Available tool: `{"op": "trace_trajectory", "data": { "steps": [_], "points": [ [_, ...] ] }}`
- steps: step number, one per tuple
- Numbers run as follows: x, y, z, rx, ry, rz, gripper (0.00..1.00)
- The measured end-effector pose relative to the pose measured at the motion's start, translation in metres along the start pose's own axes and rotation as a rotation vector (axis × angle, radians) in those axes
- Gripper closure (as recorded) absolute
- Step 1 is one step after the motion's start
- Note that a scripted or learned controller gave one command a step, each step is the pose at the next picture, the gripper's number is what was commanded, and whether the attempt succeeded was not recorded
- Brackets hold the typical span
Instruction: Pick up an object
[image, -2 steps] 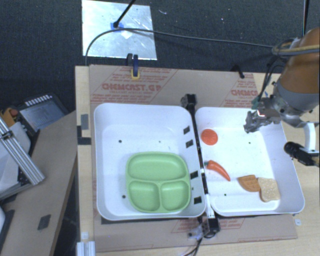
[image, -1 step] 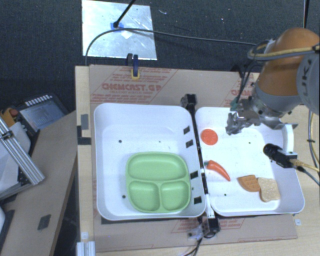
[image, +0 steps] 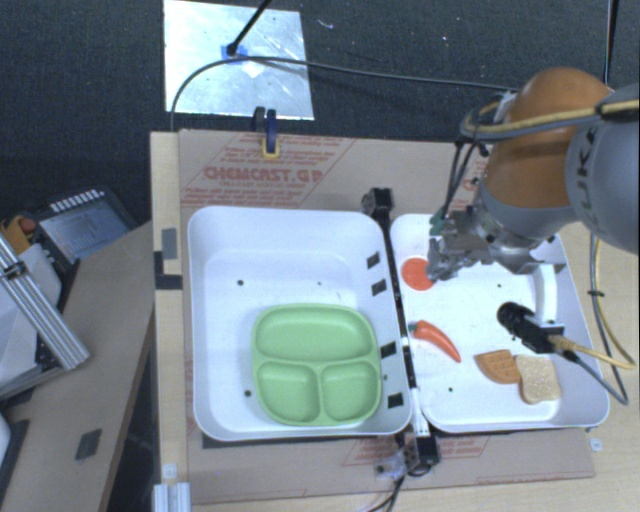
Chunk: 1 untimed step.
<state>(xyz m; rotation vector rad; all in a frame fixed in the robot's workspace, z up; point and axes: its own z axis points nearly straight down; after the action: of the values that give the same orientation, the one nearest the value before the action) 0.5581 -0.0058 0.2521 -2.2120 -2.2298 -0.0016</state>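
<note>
We see the gripper (image: 441, 266) low in the right bin (image: 575, 400), touching an orange disc (image: 415, 273) at center-right; whether its fingers are parted, we cannot tell. A red-orange pepper (image: 437, 339) lies just below, near 2 bread pieces (image: 520, 372).

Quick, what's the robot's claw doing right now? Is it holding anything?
Gripper: cannot be told whether open or closed; it sits low in the right bin beside the orange-red disc, with nothing seen held.
</note>
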Motion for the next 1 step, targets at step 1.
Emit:
{"op": "trace_trajectory", "data": {
  "steps": [1],
  "points": [
    [0.0436, -0.0168, 0.0159, 0.001, 0.0, 0.001, 1.0]
  ]
}}
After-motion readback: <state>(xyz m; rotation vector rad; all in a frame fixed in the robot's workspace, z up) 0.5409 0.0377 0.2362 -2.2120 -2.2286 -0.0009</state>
